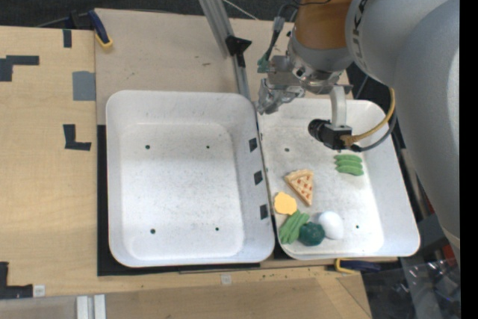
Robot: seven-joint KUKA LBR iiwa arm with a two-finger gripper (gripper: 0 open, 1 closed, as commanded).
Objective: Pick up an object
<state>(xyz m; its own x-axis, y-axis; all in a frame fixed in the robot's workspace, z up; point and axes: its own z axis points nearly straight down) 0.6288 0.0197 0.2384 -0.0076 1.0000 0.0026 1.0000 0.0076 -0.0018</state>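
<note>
Overhead view of two white bins on a bench. The arm [388, 19] reaches in from the right, and its gripper [270, 102] hangs over the far left corner of the right bin [373, 235], close to the wall it shares with the left bin [119, 160]. Whether the claw is apart or together cannot be told at this size and angle, and nothing can be made out in it.

All the candidate objects lie in the right bin. A green pod [349, 163] rests toward the right side. A waffle wedge [301, 185] lies near the middle, with a yellow piece [284, 203] just beside it toward the near left. Along the near edge sit a green bean [293, 225], a dark green ball [312, 234] and a white egg [331, 224], close together, the ball touching or nearly touching its neighbours. A black fitting with a cable [332, 134] hangs from the arm above the bin floor.

Judged progress: the pick is not yet made. Every object rests on the bin floor, well apart from the gripper. What is left is the whole grasp: choosing an object, coming down on it, closing and lifting.
</note>
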